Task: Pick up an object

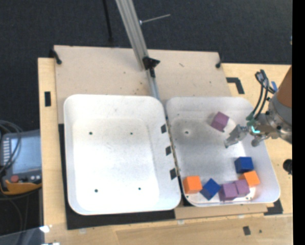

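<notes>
Right then, my gripper (243, 136) hung over the right bin (203, 111) at the frame's right, fingers apart and gripping nothing. Just upper left of it sat a purple block (219, 121), well apart from the blocks (229, 184) along the bin's lower edge.

A robot lab or test room is being shown here. Two white bins (116, 152) are being held on a plain wooden bench (137, 65) over dark carpet (40, 14). A metal rail (132, 27) is being propped above, and a handheld control box (19, 160) with cables is being kept nearby.
</notes>
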Robot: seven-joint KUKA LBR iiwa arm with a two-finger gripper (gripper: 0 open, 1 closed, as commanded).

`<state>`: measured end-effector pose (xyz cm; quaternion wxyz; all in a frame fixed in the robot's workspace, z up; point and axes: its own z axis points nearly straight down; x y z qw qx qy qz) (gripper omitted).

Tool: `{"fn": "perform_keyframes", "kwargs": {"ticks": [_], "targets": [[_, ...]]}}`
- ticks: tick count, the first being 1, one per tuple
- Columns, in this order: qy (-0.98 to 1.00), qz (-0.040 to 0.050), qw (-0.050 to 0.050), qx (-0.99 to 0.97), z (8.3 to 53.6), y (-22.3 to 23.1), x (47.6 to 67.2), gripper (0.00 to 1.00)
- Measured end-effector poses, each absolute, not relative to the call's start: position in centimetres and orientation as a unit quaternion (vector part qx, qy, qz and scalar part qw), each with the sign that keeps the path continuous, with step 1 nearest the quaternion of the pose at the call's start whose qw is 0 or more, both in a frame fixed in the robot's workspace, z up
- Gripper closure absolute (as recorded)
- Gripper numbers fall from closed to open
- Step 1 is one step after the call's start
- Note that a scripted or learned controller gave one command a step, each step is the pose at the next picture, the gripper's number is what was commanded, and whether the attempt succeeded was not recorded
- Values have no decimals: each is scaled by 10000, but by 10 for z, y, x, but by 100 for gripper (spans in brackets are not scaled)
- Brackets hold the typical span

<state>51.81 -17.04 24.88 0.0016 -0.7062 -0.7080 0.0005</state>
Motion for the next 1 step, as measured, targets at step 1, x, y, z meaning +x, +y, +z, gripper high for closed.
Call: {"fn": "perform_keyframes", "kwargs": {"ticks": [1], "targets": [[-7076,-7,-5,-7066,251,-171,519,0]]}}
